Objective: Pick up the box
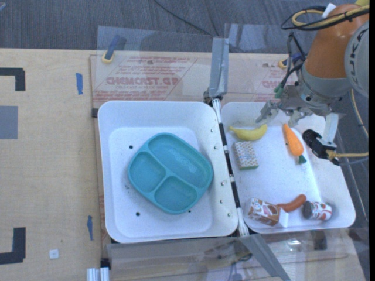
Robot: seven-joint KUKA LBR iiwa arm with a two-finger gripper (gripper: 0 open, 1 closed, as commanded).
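The box (246,155) is small, with a speckled pale top and a green side. It lies flat in the right bin (343,206), near that bin's left wall and just below a banana (249,133). My gripper (278,115) hangs over the back of the right bin, up and to the right of the box and apart from it. Its fingers are spread open with nothing between them. The grey arm with its orange band (331,45) comes in from the upper right.
An orange carrot (294,141) lies to the right of the box. Along the bin's front lie a sausage (291,204) and two wrapped packets (265,211). The left bin (111,127) holds a teal divided plate (170,172).
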